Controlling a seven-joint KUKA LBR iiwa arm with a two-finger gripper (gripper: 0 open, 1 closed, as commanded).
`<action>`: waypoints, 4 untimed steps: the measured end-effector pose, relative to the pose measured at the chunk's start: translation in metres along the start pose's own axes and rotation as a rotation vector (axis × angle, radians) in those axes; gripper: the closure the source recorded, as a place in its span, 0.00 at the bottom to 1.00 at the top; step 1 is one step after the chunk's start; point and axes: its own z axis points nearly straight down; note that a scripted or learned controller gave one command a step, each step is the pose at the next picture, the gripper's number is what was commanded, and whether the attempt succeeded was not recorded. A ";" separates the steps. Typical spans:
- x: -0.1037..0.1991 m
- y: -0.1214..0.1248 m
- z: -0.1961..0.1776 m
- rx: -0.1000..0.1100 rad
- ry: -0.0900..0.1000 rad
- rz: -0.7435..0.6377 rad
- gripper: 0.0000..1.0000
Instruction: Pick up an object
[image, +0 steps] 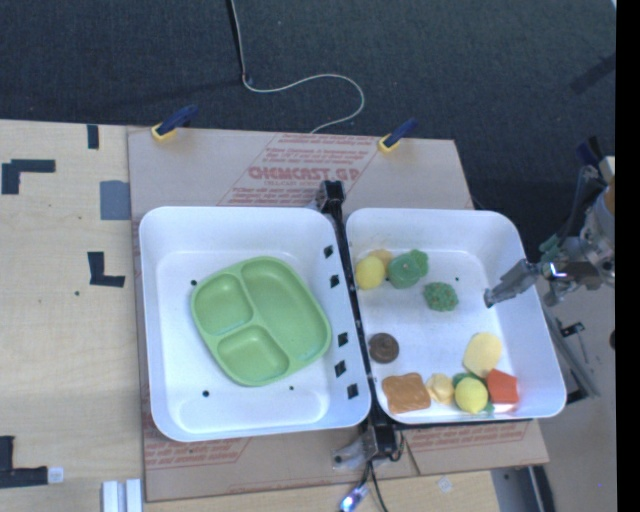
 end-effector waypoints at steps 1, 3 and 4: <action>0.046 -0.015 0.206 0.005 0.002 -0.001 0.00; 0.114 -0.012 0.094 -0.005 0.002 -0.007 1.00; 0.225 -0.011 -0.032 -0.013 0.006 -0.015 1.00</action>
